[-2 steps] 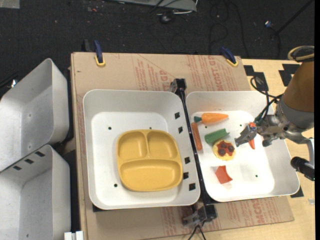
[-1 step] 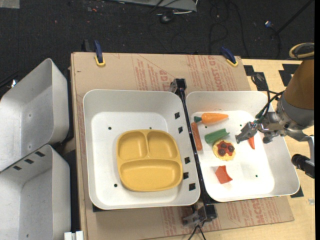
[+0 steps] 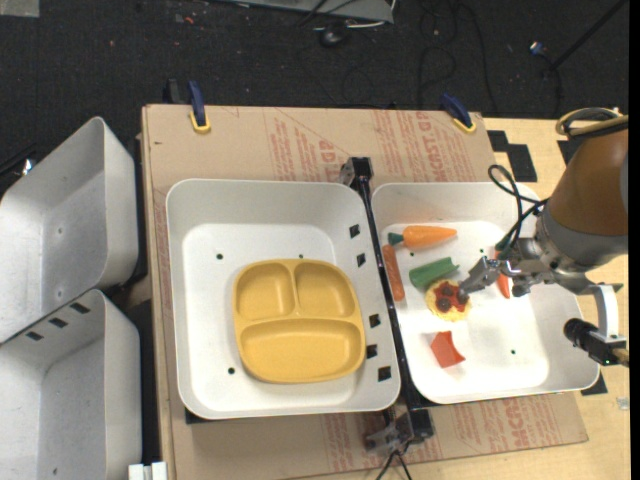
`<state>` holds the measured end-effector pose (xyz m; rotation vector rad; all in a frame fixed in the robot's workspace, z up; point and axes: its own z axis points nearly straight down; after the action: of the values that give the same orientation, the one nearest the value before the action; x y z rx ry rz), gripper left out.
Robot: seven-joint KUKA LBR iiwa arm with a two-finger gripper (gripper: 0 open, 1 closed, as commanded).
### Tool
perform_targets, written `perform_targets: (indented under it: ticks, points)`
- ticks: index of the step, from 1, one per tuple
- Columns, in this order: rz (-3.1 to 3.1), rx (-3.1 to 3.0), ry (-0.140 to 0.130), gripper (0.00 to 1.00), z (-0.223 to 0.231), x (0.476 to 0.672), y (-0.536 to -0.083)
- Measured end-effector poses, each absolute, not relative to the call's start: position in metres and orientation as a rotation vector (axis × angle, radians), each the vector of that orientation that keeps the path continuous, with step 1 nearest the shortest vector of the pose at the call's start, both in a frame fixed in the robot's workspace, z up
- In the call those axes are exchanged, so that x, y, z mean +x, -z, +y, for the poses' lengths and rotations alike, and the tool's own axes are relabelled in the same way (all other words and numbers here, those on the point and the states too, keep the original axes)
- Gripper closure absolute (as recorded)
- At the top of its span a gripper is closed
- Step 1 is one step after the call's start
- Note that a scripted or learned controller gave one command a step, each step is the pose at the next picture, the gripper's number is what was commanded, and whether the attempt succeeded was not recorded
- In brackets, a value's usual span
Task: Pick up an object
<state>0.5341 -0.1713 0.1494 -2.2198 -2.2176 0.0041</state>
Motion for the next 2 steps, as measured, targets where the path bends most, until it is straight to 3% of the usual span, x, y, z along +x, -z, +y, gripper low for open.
perform_targets:
  ticks: [1, 2]
  points:
    - [-2.221, -2.226, 0.004, 0.0, -0.172, 0.536, -0.1]
    - [-2.224, -2.226, 0.013, 1.0, -0.17, 0.538, -0.114]
